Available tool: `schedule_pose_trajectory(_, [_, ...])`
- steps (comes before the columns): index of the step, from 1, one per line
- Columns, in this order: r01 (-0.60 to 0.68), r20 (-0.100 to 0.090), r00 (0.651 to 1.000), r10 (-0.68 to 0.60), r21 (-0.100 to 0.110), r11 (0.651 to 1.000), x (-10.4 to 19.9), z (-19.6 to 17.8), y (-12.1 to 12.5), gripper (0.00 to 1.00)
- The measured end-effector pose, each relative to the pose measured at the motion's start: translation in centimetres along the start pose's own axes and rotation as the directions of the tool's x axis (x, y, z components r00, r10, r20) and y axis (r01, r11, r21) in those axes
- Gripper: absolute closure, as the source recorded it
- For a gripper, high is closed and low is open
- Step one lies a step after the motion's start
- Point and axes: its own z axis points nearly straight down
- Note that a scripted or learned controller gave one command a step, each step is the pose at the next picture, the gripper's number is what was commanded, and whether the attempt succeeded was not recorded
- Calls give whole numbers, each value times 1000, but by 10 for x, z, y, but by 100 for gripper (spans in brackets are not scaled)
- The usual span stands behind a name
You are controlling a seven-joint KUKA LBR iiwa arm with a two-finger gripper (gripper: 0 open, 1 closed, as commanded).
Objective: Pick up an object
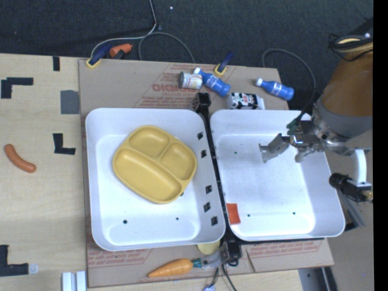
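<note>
So far nothing is picked up: the gripper hangs over the right bin with its fingers spread apart and nothing between them. The nearest object to take, a yellow divided plate, lies in the left bin (well apart from the claw). Both bins rest on brown cardboard over a pale bench; behind is dark carpet.

dark carpet behind wooden bench; cardboard sheet on bench.
</note>
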Motion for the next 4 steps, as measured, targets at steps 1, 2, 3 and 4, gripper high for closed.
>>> schedule_pose_trajectory(1, [1,0,1000,-1,4,1000,4,145,39,0])
schedule_pose_trajectory(2, [2,1,1000,-2,-4,1000,12,150,100,0])
schedule_pose_trajectory(3, [1,1,1000,-1,-3,1000,22,158,140,0])
schedule_pose_trajectory(4, [0,4,1000,0,-4,1000,30,157,130,0])
